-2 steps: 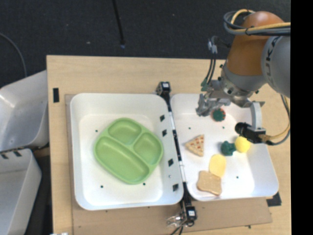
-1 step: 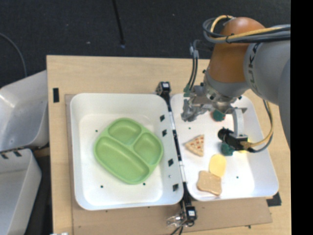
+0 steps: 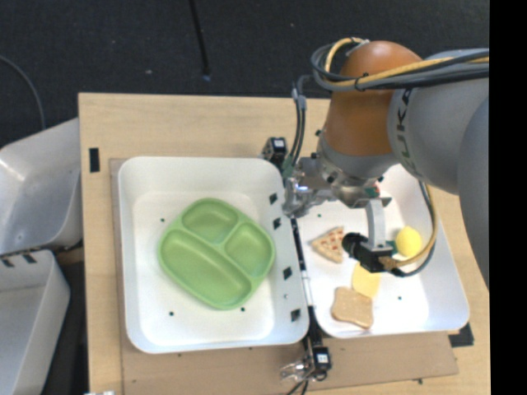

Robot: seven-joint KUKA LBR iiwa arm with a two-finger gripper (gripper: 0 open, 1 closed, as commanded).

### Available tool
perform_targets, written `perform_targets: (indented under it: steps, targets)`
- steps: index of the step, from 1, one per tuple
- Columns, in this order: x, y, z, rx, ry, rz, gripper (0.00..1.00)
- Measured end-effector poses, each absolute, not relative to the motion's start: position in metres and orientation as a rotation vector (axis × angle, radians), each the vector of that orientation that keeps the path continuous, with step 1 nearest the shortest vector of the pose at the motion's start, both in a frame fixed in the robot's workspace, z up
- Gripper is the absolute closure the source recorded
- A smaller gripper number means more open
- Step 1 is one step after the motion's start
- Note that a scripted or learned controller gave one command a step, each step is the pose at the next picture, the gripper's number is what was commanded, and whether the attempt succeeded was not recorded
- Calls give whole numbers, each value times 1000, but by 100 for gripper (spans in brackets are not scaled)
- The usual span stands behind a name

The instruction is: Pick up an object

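Note:
The right bin (image 3: 436,303) holds several food pieces. A pizza slice (image 3: 330,243) lies near the bin's left side. A yellow cheese square (image 3: 366,282) sits beside a slice of toast (image 3: 353,307) toward the front. A yellow ball-like fruit (image 3: 408,239) rests to the right. My gripper (image 3: 315,194) hangs under the orange wrist band over the back left of this bin, just behind the pizza slice and close to the wall between the bins. I see nothing held in it.
The left bin (image 3: 140,311) holds a green divided plate (image 3: 216,252) in its middle. The grey arm (image 3: 445,130) covers the back right of the right bin. A wooden bench (image 3: 165,122) surrounds both bins.

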State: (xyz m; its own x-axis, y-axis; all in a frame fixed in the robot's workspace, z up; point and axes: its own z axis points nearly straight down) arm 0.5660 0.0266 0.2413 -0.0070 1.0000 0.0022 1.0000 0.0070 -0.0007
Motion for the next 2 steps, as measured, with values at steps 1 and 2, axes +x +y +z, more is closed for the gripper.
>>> perform_targets:
  steps: [1, 2]
  targets:
    - [547, 83, 234, -2213, -2228, 1, 100]
    - [548, 80, 235, -2219, -2223, 0, 0]
